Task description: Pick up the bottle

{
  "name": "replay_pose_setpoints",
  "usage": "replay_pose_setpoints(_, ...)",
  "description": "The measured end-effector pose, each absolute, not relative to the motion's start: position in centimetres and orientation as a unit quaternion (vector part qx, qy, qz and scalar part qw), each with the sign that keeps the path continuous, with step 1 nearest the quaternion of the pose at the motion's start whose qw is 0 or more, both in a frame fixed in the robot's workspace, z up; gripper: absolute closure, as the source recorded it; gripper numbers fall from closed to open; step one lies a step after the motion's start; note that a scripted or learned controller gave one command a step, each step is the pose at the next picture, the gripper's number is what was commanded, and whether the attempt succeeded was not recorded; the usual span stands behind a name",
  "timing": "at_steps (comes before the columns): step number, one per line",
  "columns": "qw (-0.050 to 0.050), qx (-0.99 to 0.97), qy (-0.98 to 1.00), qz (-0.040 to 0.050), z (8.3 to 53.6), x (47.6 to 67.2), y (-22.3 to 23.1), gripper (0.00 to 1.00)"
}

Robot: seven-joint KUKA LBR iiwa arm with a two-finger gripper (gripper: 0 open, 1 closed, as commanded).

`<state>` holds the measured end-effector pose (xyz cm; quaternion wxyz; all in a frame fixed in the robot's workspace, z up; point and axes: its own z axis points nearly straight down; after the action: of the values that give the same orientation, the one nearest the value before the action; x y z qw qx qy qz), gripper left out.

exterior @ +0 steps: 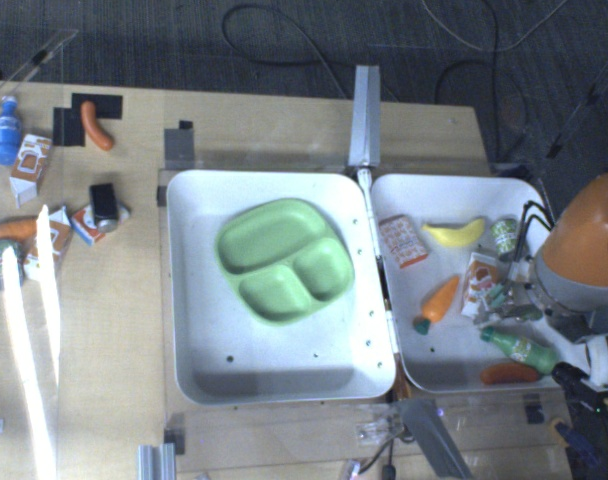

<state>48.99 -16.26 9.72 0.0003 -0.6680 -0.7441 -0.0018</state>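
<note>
A green bottle lies on its side near the front right of the right bin, its cap pointing left. Just in front of it rests a red sausage. My gripper reaches in from the right and hovers close above the bottle's cap end, beside a white and red packet. The grey wrist and the orange band hide the bin's right wall.
The right bin also holds a carrot, a banana, a small carton and a green can. A green divided plate sits in the left bin. A blue bottle and other small items lie on the bench at far left.
</note>
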Motion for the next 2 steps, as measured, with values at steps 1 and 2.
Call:
replay_pose_setpoints(1,0.002,-0.669,-0.743,0.0006,10.62,50.59,-17.00,1.00)
replay_pose_setpoints(2,0.002,-0.669,-0.743,0.0007,10.62,50.58,-17.01,0.00)
